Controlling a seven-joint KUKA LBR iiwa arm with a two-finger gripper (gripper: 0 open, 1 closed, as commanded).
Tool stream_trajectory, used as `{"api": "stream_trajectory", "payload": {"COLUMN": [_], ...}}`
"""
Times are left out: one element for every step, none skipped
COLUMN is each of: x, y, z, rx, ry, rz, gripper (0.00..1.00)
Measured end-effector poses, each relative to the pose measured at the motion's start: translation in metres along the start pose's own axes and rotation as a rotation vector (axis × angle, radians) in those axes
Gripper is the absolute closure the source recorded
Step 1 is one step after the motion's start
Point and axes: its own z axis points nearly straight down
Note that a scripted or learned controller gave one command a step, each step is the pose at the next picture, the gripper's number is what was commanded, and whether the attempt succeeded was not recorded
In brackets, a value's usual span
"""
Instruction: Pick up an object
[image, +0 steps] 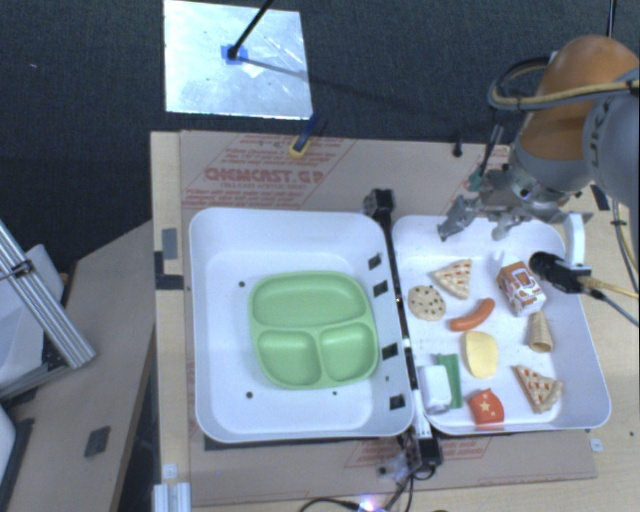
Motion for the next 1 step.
{"api": "stream_trajectory", "payload": {"x": [0.0041], "y": [0.0065], "z": [0.0444], "rx": [0.002], "ry": [0.0], "rz": [-0.003], "gripper": [0.0]}}
